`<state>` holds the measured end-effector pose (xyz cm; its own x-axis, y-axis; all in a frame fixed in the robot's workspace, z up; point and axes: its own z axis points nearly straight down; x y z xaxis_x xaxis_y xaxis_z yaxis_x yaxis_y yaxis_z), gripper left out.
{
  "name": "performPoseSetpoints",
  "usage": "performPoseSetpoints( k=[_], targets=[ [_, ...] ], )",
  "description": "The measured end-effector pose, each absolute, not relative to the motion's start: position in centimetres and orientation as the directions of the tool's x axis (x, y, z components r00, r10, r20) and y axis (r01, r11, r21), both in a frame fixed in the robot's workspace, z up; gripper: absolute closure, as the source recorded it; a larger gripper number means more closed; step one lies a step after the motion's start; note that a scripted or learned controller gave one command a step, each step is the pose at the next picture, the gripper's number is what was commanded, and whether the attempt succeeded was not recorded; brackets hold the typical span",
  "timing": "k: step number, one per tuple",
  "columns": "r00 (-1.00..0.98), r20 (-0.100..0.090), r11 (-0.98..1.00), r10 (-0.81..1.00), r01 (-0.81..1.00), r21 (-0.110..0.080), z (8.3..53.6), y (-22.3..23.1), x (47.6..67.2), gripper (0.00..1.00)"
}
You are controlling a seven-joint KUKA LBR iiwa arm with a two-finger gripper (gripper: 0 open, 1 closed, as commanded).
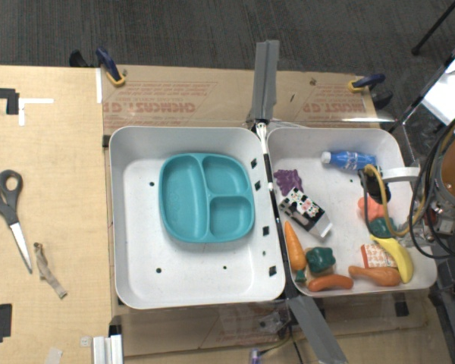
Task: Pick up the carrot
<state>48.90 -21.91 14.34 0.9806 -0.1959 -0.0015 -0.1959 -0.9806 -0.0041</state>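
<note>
The carrot [293,247] is a slim orange toy lying lengthwise against the left wall of the right bin [341,139], near the front. A green toy vegetable [320,258] sits just to its right, and an orange-red piece [330,283] lies just in front of it. Part of the arm [451,180], hung with cables, stands at the right edge of the view, outside the bin and far from the carrot.
The right bin also holds a blue bottle [349,159], purple grapes [288,180], a cow-patterned box [303,208], a banana [394,255] and other toys. The left bin [129,226] carries a teal divided plate [207,197]. Scissors [9,211] lie on the bench at left.
</note>
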Motion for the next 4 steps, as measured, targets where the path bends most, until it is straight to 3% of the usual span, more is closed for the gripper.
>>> performPoseSetpoints(
  k=[1,2,3,4],
  targets=[
    [0.981,0.0,-0.981,-0.196,-0.196,-0.004,14.4,-21.9,48.9,0.0],
    [0.979,0.0,-0.979,-0.205,-0.205,-0.004,15.6,-22.0,48.9,0.0],
    [0.98,0.0,-0.98,-0.197,-0.197,-0.006,19.4,-21.9,51.0,0.0],
    [0.976,0.008,-0.976,-0.219,-0.219,-0.005,9.4,-22.0,49.0,0.0]
  ],
)
